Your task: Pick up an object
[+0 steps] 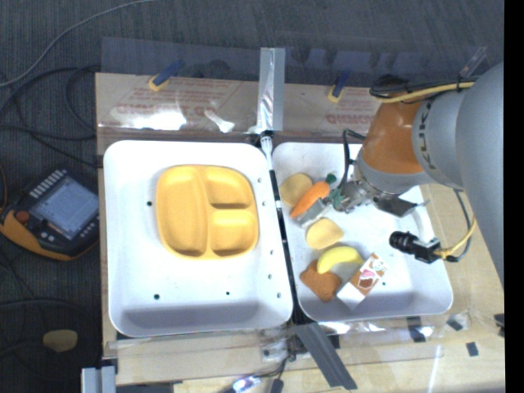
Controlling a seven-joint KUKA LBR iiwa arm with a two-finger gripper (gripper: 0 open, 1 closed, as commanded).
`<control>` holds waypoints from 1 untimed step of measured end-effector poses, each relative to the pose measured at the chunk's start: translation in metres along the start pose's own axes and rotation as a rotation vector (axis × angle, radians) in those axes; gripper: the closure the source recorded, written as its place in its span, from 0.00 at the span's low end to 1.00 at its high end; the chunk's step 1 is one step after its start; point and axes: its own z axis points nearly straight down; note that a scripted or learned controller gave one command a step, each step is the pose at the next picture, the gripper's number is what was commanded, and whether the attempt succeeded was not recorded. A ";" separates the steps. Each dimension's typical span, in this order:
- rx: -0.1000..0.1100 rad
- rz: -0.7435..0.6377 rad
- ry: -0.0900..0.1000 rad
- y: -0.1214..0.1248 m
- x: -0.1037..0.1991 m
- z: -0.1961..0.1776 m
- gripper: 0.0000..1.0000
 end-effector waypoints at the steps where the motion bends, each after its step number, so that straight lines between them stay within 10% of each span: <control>1: 0.033 -0.094 0.019 0.064 -0.027 0.003 0.00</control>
